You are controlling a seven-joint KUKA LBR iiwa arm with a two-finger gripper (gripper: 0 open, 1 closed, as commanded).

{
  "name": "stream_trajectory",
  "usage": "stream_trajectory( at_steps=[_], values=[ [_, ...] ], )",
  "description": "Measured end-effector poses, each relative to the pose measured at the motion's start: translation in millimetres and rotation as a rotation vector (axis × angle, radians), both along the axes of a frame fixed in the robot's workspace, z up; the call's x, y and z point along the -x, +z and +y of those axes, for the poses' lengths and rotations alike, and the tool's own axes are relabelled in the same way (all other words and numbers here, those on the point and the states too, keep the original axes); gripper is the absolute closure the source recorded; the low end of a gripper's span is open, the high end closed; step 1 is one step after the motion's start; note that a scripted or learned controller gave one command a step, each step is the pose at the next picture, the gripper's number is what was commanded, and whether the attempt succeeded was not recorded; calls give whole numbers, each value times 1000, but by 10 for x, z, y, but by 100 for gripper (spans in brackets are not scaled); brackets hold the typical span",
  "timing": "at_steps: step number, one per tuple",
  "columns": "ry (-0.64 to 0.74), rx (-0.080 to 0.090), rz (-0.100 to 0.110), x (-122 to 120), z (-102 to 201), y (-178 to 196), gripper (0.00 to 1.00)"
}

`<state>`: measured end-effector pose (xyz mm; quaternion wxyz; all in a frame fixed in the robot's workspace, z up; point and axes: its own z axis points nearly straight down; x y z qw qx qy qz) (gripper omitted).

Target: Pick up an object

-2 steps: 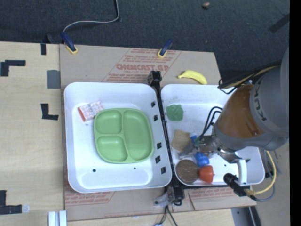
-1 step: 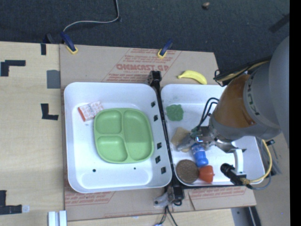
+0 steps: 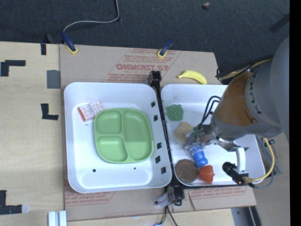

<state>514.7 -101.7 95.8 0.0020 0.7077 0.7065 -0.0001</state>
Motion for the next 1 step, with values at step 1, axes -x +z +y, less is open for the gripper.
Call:
stream_trajectory(
  at_steps=[1],
  values=[
    [4, -4, 3, -269, 762, 885, 100]
  ],
)
